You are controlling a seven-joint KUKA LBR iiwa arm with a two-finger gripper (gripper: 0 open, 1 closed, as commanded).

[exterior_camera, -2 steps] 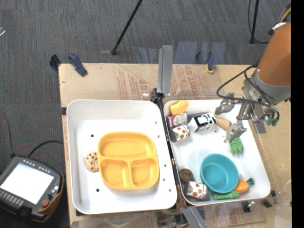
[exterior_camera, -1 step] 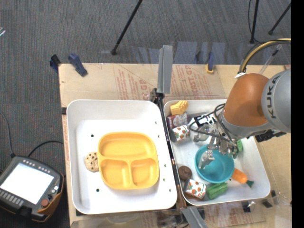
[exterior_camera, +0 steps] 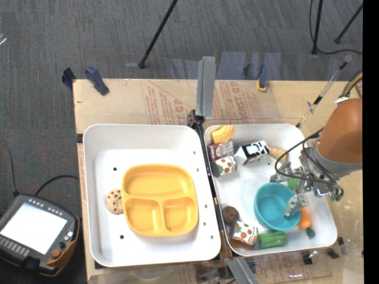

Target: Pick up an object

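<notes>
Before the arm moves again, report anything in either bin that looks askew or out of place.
The cookie lies on the left bin's floor against the yellow divided tray, not in a compartment. In the right bin, the small cartons and the spotted cup lie tipped at odd angles. Nothing looks spilled or broken.

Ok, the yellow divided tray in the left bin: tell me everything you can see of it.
The yellow plastic divided tray is a rounded rectangle with three compartments: one long one along its far side and two smaller ones nearer the camera. It looks glossy and moulded in one piece. It lies flat and upright on the floor of the shallow white left bin, roughly central. A round chocolate-chip cookie sits against its left edge, seemingly touching it.
</notes>
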